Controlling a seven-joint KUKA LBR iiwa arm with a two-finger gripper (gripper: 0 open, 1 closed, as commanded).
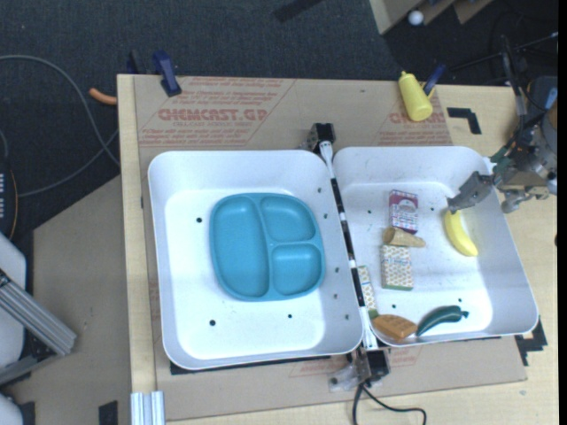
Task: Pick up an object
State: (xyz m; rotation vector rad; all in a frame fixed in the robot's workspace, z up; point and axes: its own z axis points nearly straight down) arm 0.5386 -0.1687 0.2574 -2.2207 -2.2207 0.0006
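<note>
My gripper point(483, 198) hangs at the right bin's point(523, 304) far-right edge, grip unclear; the banana point(459, 234) looks light, smooth: take mid-body.

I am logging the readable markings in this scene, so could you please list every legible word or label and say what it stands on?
"CHEMCAST GP", red print on the brown board behind the left bin; smaller lines around it are too blurred to read.
Red print on the board near the yellow clamp: blurred, unreadable.
Labels on the red-and-white packet and the green-patterned packet: too small to read.
</note>
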